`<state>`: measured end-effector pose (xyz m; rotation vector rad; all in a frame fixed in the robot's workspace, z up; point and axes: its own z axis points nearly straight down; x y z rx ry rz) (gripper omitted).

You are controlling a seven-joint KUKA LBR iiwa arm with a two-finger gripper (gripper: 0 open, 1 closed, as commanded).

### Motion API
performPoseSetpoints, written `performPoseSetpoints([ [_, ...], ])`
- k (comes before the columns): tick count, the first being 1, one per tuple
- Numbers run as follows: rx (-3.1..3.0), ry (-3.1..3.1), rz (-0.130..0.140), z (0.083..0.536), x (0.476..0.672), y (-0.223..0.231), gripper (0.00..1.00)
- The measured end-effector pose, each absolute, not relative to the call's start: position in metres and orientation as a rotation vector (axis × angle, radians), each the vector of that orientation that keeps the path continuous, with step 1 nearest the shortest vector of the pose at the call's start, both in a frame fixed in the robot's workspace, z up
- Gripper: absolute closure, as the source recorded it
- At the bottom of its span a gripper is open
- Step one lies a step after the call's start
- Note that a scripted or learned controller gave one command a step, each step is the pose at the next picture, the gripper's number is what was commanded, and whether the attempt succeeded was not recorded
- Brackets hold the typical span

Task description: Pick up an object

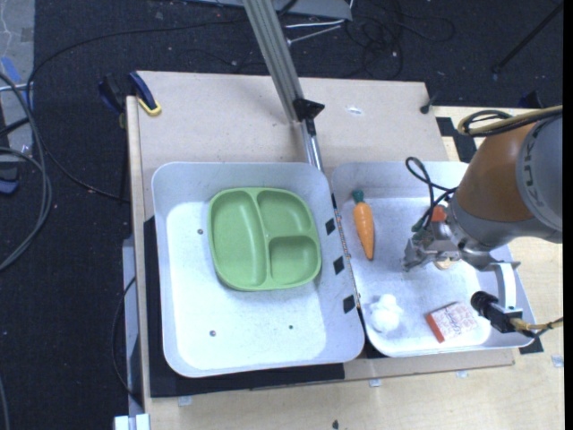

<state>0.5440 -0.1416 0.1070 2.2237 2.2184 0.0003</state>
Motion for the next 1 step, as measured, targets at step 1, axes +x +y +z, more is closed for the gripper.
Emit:
performPoseSetpoints([
  [1,2.217,2.219,0.004,0.1698,0.5432,-0.1453,1.0],
])
